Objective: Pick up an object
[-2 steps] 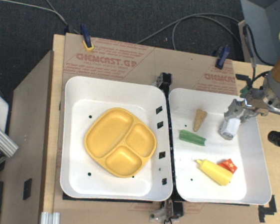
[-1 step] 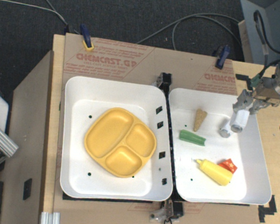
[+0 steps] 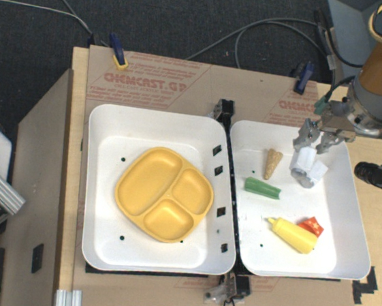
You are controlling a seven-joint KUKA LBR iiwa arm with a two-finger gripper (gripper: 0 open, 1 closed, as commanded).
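Note:
My gripper [image 3: 313, 146] hangs over the far part of the right bin [image 3: 354, 222], under the grey arm with its orange band. Directly below it is a small white and grey object [image 3: 307, 168]; whether it rests on the bin floor or is lifted I cannot tell. Left of it lies a tan cone [image 3: 272, 163]. A green stick [image 3: 262, 188] lies toward the bin's middle. Near the front are a yellow squeeze bottle [image 3: 292, 235] and a small red piece [image 3: 311, 226] touching its far end.
The left bin [image 3: 96, 172] holds a yellow three-compartment plate [image 3: 164, 194]. A black divider with clips [image 3: 225, 187] runs between the bins. Blue clamps [image 3: 118, 55] [image 3: 302, 77] hold the cardboard at the back. Cables trail across the far side.

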